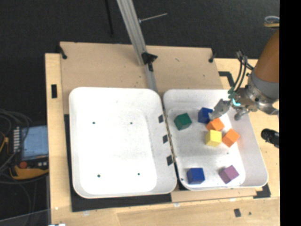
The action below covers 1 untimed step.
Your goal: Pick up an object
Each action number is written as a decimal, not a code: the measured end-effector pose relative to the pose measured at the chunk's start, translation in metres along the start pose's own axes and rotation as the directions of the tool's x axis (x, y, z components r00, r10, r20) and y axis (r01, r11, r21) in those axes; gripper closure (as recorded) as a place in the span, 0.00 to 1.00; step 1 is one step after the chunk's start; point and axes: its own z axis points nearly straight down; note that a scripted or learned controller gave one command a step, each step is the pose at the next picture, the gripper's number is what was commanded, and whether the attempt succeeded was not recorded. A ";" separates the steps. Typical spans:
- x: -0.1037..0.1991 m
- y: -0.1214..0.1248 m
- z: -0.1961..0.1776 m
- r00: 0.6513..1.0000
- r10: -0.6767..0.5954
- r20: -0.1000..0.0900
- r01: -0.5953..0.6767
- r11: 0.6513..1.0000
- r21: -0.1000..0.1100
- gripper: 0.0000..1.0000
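Right bin [249, 173]: end effector [229, 110] seemingly open.

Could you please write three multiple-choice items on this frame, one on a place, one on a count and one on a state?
1. Where do the blocks lie?
A. left bin
B. right bin
C. bare bench

2. How many blue blocks are there?
A. one
B. two
C. three

3. Where is the gripper?
A. above the right bin's upper part
B. over the left bin
C. off the bench

Key: 1 B, all blocks sit in the right bin. 2 B, one blue block by the gripper, another blue block near the front wall. 3 A, it hangs beside the orange block.
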 end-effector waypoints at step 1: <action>0.000 0.001 -0.002 1.000 0.000 0.001 0.000 1.000 -0.005 0.00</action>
